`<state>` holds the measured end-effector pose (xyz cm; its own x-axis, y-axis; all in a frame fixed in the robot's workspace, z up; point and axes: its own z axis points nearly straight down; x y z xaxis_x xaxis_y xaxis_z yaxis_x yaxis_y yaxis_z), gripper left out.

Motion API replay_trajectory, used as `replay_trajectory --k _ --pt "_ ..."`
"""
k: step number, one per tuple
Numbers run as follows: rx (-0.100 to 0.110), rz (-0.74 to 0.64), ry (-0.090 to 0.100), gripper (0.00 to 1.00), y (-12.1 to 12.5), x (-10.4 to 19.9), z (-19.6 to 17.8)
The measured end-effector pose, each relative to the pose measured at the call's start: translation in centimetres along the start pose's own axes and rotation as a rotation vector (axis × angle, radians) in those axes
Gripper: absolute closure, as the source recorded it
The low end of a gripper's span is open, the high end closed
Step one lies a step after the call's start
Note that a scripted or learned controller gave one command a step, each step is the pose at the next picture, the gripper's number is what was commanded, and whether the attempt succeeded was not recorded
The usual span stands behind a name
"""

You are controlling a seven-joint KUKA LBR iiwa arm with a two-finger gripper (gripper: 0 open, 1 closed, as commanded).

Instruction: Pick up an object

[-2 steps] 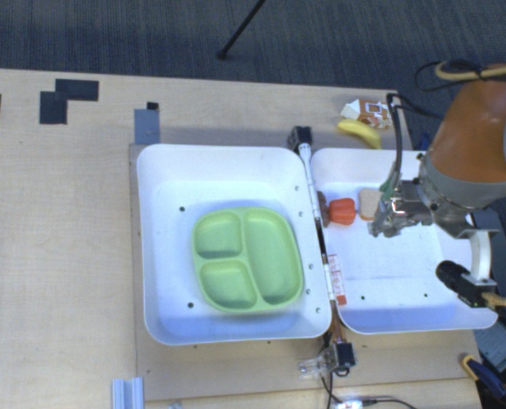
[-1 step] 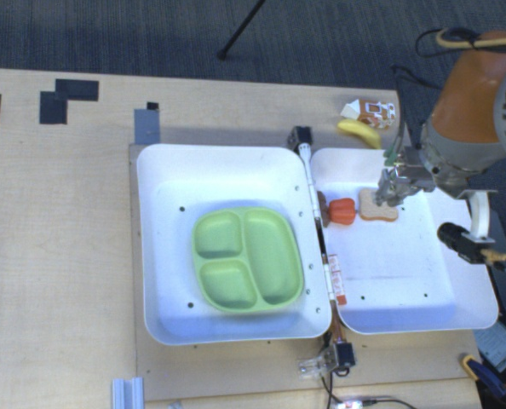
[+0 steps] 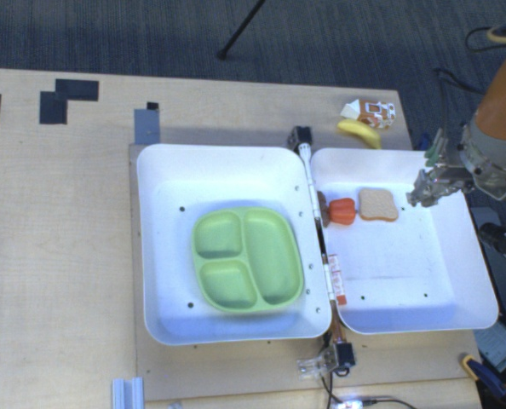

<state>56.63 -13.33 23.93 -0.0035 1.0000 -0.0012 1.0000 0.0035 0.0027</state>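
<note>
Right now my gripper (image 3: 423, 192) sits over the right bin's (image 3: 406, 309) three o'clock rim, reaching in from the right — whether it is apart or together I cannot tell from this slanted look, and nothing shows clamped in it.

Just at its nine o'clock, near but not touching, lies the slice of toast (image 3: 378, 204) on the bin floor. Beside the toast, again toward nine o'clock and hard against the divider between the bins, is a small red-orange block (image 3: 342, 211); what it is exactly I can't make out.

Further out, the left bin (image 3: 163, 228) carries a green three-compartment plate (image 3: 248, 259) lying flat near its middle. Up at the bench's twelve o'clock, outside the bins, rest a banana (image 3: 359, 131) and a small packet (image 3: 375, 111).

I judge I'm in the approach step: nothing is picked yet. The toast is the nearest candidate, so the next move calls for a short shift toward nine o'clock, then a straight descent to straddle it. It lies flat and thin, so the tips would have to reach almost to the floor.
</note>
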Motion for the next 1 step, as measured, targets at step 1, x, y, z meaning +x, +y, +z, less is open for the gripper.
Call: replay_trajectory --k 1 --pt "0.000 -0.003 0.003 1.00 -0.53 8.95 -1.28"
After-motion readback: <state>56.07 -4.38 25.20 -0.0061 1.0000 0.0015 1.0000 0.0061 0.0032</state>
